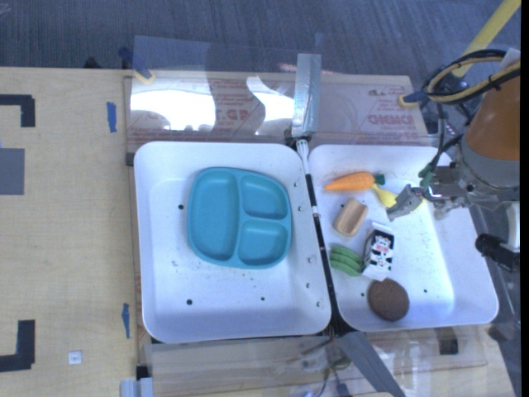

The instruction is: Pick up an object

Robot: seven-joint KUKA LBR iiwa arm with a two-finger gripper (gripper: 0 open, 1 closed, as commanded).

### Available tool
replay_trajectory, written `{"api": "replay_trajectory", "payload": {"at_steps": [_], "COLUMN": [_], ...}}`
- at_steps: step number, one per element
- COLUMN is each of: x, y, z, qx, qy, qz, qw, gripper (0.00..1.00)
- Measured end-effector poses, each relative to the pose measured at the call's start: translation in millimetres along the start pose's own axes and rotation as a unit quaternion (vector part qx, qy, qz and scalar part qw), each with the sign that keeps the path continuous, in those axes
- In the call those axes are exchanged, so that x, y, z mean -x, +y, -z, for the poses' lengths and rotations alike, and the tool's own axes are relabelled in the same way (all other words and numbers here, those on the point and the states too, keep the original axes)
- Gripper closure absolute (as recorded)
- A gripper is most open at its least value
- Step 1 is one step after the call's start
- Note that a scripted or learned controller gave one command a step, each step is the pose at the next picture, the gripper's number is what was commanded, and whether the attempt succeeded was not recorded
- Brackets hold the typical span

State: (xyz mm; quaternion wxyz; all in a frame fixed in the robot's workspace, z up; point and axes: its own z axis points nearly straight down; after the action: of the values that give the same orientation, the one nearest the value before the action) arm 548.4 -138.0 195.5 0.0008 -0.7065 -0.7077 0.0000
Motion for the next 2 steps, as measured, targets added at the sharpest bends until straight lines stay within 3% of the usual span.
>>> {"api": "replay_trajectory", "payload": {"at_steps": [1, 2], "x": [-13.8, -12.7], "y": [0.9, 0.0], "z": [-99.0, -91.0], "qx": [0.002, 0.002], "qy": [0.000, 0.000], "qz": [-0.069, -0.072], "qw": [0.9976, 0.9974], "gripper": [0.00, 1.00]}}
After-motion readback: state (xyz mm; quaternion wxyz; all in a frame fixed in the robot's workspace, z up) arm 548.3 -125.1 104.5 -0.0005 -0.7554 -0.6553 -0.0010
